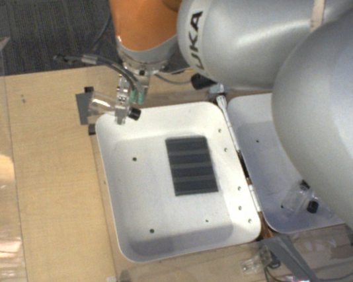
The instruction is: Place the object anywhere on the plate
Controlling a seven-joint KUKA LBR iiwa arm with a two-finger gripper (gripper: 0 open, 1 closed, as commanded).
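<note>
- Gripper (126, 106) is seen hanging over the far-left corner of the left bin (115, 201), above the rim rather than the floor. Whether it is open or closed can't be told, as the tool is small and cluttered w/ cables. Nothing can be confirmed as held.
- A dark ribbed rectangular panel (191, 165) lies flat approx. mid-floor in the left bin, well apart from the gripper. It is judged to be the "plate" stand-in, being the only flat target there, but this is not certain.
- A small clear item w/ dark part (306, 201) is noted in the right bin (263, 156), near the front and just beside the arm (244, 25). It is judged the likeliest object to be placed, though too small to ID.
- The arm is stretched across the right bin, and much of that bin is hidden under it.
- If that item is the object, it is judged not yet picked. The corner pose then suits neither pick nor place, and reads as transit or a missed try.
</note>
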